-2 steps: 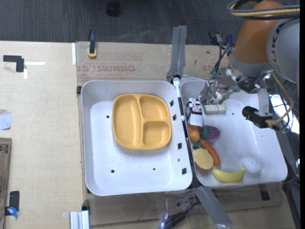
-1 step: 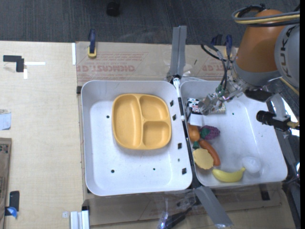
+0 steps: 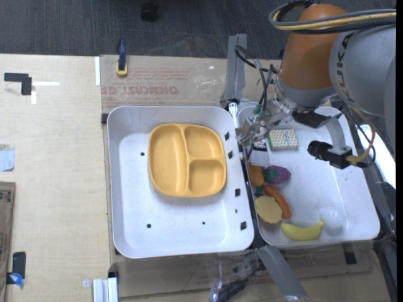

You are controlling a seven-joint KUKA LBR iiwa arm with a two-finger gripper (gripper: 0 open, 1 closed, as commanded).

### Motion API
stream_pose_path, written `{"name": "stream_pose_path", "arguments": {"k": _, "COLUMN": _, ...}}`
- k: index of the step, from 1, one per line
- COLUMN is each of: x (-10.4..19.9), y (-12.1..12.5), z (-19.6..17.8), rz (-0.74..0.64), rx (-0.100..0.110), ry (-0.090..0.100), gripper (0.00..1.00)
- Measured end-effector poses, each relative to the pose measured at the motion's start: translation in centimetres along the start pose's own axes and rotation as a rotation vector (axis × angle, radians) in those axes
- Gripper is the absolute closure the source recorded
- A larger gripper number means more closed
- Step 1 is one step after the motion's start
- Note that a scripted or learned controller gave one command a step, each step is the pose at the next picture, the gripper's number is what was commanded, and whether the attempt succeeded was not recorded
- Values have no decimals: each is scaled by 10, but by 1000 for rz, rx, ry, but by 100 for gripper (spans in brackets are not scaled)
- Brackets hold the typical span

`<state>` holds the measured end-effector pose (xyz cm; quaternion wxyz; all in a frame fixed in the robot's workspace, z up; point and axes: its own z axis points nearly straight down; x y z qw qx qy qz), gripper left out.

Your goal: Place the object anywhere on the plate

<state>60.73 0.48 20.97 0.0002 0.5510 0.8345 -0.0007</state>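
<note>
The pincer (image 3: 254,129) hangs over the right bin's (image 3: 359,187) upper-left corner, its tips lost in clutter, so its state cannot be told. The plate (image 3: 187,159) sits well to its left. Below it lie grapes (image 3: 278,174), a carrot (image 3: 279,202) and a banana (image 3: 301,231).

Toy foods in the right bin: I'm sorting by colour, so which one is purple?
The grapes, a purple bunch between the carrot and the hot dog.
</note>
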Motion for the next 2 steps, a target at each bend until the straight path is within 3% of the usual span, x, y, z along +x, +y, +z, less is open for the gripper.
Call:
{"name": "stream_pose_path", "arguments": {"k": 1, "x": 54, "y": 24, "z": 19, "rz": -113, "rx": 2, "ry": 1, "gripper": 100}}
{"name": "stream_pose_path", "arguments": {"k": 2, "x": 54, "y": 24, "z": 19, "rz": -113, "rx": 2, "ry": 1, "gripper": 0}}
